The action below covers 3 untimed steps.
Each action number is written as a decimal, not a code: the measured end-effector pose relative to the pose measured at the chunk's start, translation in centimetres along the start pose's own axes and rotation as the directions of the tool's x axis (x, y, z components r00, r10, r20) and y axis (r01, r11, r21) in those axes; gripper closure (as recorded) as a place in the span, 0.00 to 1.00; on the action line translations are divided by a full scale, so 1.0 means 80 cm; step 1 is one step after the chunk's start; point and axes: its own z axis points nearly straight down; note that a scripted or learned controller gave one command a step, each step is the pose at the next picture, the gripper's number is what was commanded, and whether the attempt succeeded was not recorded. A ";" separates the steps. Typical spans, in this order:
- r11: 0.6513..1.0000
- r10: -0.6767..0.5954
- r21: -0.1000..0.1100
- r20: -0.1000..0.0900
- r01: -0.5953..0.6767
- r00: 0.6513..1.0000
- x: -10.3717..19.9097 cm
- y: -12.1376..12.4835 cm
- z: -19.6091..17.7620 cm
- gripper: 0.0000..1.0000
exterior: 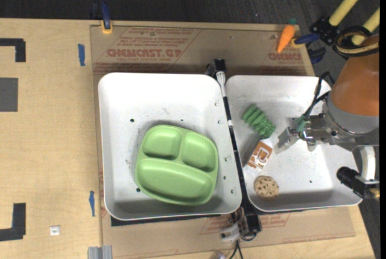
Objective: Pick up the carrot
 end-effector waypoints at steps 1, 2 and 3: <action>0.996 -0.085 -0.001 0.000 0.085 0.996 -0.018 -0.021 0.055 0.00; 0.993 0.114 -0.004 0.002 -0.114 0.993 -0.062 -0.018 0.067 0.00; 0.756 0.655 0.000 -0.007 -0.655 0.756 -0.074 -0.018 0.125 0.00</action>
